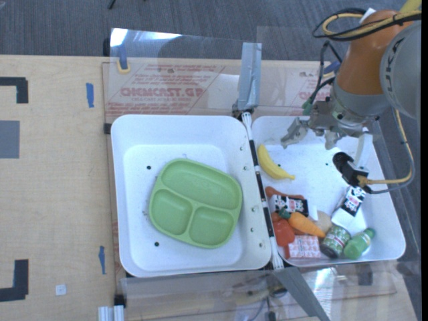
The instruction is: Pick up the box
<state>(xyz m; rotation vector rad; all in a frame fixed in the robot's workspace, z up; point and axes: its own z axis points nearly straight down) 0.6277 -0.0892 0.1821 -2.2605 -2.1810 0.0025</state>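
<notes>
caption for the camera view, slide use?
Open gripper above right bin, box untouched beside banana.

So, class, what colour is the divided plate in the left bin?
Light green, seen clearly in the camera view: the divided plate.

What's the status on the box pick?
Tool open, hovering over right bin, holding nothing. Box lying near bin's left wall, untouched. Carrot and banana crowd it.

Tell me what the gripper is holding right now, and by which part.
Nothing. The gripper hangs open above the right bin, with nothing between its fingers.
</notes>
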